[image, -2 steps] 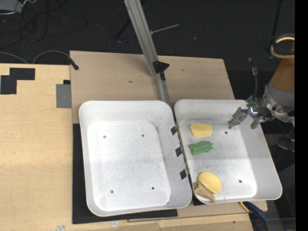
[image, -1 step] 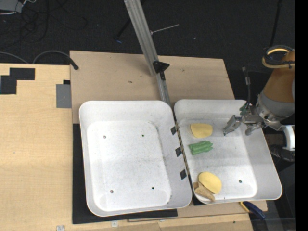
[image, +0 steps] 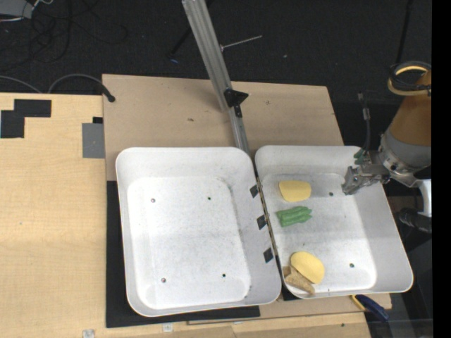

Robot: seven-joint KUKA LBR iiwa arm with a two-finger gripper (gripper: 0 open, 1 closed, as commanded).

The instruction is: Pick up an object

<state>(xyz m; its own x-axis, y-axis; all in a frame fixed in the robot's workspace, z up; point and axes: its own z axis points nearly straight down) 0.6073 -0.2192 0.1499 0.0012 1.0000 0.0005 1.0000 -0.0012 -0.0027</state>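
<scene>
So from the overhead camera view, your gripper (image: pixel 354 180) sits over the far right side of the right bin (image: pixel 366 259), reaching in from the right edge. Honestly you can't tell how far the fingers are apart; they're a small grey blur at this angle, and nothing shows between them.

Stuff to grab, all in that right bin: a pale yellow piece (image: pixel 294 191) sits off to the left of the fingers, near but apart. The green piece (image: pixel 294 216) lies just below it, close to the divider side. Further down toward the near rim there's a round yellow object (image: pixel 308 266) with a tan bit (image: pixel 299 281) touching its lower left edge.

The left bin (image: pixel 187 231) sits right beside the right one, rims touching, with black clips (image: pixel 261 220) along the seam. Both rest on a tan board (image: pixel 282 111), with a light wood bench (image: pixel 49 210) to the left. A metal rail (image: pixel 211 62) slants up and away behind the bins, and there's dark floor with cables at the top.

The arm (image: pixel 412 129) is cut off at the right, so you only get the orange band and wrist. The tan bit is too small to identify.
</scene>
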